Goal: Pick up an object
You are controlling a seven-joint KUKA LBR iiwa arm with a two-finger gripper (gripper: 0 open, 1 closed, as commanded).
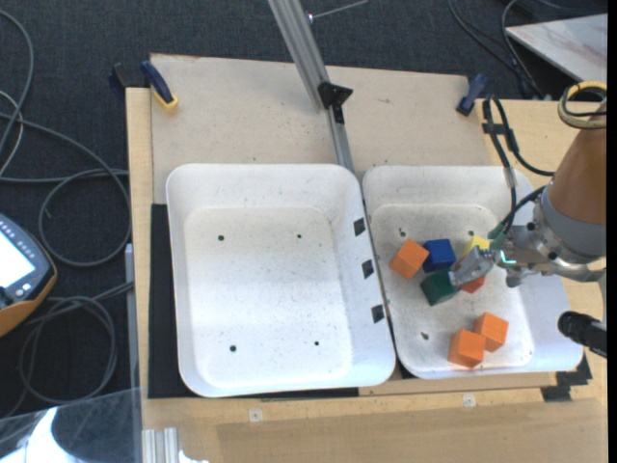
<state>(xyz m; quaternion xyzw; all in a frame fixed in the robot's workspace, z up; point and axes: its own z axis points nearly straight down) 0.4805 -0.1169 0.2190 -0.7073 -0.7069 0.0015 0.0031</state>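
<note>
1. Objects for picking all lie in the right bin (540, 355): an orange block (410, 258) touching a blue block (439, 252), a dark green block (438, 286) just below them, and two more orange blocks, one at (493, 329) and one at (468, 347), touching each other nearer the front wall.
2. A yellow piece (478, 248) and a small red piece (472, 284) sit right beside the green block, partly hidden by the tool, so their shapes are hard to read.
3. The left bin (193, 355) plays no part at this point.
4. The gripper (474, 269) is low inside the right bin, reaching in from the right and sitting over the cluster of green, red and yellow pieces.
5. How wide the tool stands cannot be told; its tip is small and blends with the pieces under it.
6. Nothing is visibly lifted: every block appears to rest on the bin floor, so I judge the pick as not yet done.
7. What seems done is the approach and descent onto the cluster. What is left is a secure closure on one piece and a lift clear of the bin.
8. The tight crowding around the tip could make a clean grasp of a single piece difficult.
</note>
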